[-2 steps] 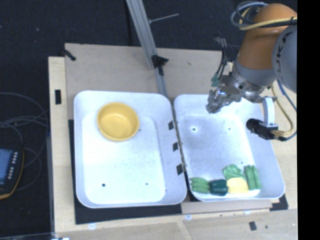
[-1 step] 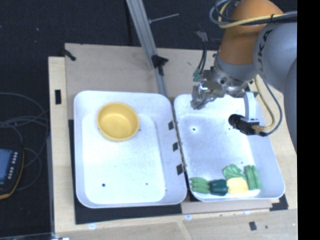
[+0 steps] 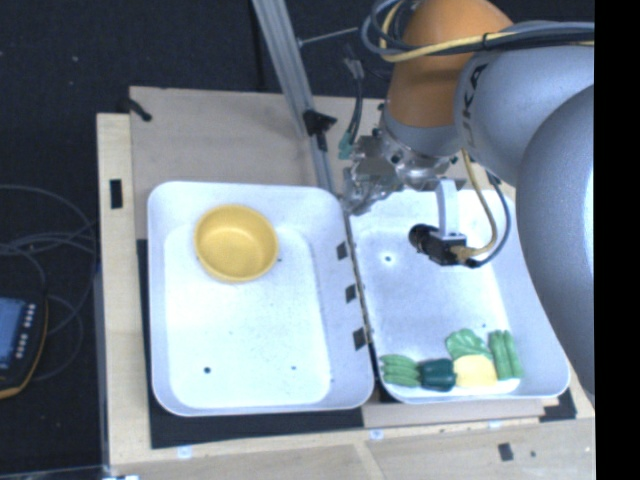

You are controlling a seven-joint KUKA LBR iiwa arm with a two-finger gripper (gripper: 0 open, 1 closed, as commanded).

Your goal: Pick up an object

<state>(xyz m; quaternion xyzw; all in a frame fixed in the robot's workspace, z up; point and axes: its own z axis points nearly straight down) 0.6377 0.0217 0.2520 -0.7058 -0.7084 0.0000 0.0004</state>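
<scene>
Green and yellow toys (image 3: 455, 361), heaped.

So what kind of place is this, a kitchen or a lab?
Most likely a robotics lab or test cell, not a kitchen: a grey arm reaches over two white bins on a plain bench, with toy-like items and a handheld controller on cables beside it.

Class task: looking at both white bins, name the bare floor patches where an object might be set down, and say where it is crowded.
Left bin: bare floor below and right of the yellow bowl. Right bin: bare middle, between the gripper at the top and the toy pile. Crowded: the right bin's near edge, with green pieces and a yellow piece.
</scene>
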